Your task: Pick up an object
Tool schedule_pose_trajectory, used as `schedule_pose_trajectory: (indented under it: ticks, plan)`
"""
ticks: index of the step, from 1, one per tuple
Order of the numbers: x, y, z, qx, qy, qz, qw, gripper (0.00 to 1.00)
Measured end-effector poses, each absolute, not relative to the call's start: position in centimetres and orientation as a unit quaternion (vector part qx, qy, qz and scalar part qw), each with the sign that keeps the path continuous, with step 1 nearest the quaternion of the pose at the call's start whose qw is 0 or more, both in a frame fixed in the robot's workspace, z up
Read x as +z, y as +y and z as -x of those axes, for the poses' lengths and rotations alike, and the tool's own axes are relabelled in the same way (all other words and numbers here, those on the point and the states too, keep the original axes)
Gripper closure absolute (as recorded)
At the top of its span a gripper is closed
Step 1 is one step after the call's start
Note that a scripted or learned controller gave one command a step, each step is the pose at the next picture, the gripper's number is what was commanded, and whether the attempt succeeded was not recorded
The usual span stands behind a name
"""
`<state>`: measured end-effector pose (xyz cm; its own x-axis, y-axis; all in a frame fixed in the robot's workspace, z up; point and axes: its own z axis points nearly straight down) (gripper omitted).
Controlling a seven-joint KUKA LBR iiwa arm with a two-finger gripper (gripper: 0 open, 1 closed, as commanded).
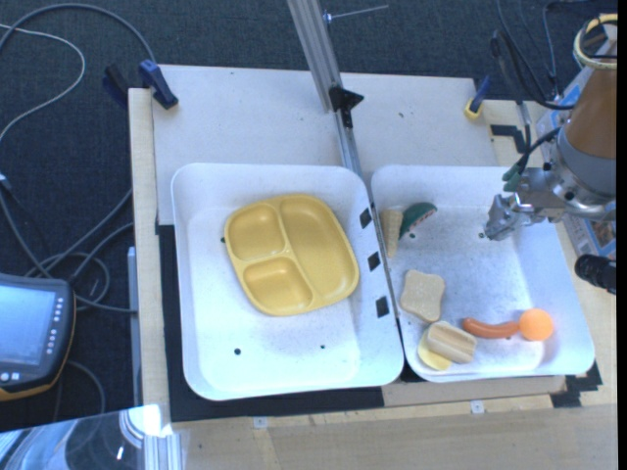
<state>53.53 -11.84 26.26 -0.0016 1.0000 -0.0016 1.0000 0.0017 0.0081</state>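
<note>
White plastic forms both shallow bins on the counter [255,116], set side by side with a metal rail [338,125] running down between them.

Left bin [196,262]: holds one yellow divided plate [289,255] with three compartments, lying flat and slightly rotated, near the bin's middle and upper part.

Right bin [568,302]: holds several toy food items. A watermelon slice [419,216], green rind with a red face, lies near the upper left corner, just beside a pale yellowish wedge [392,231] against the left wall. A slice of bread [422,295] lies below these, toward the left side. A small bun-like sandwich piece [447,344] sits in the lower left corner, near the bread slice but apart from it. An orange ball [536,324] lies toward the lower right, touching the end of an orange-red carrot-like piece [493,328] that extends to its left.

Arm: the grey arm with its orange band [593,125] enters from the right. The gripper [498,221] is over the upper right part of the right bin, above bare bin floor, well apart from the watermelon slice and from the orange ball. Nothing is seen between the jaws. Whether the jaws are apart or together cannot be told from this view.

Surroundings: blue clamps [157,81] sit at the counter's upper corners, and a handheld pendant [29,331] lies on the floor at left.
</note>
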Motion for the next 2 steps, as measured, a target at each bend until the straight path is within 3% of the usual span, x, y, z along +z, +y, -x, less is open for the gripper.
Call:
schedule_pose_trajectory:
  ticks: [2]
  plan:
    - [25.2,-0.3,-58.0,0.0020,0.710,-0.704,0.001,1.00]
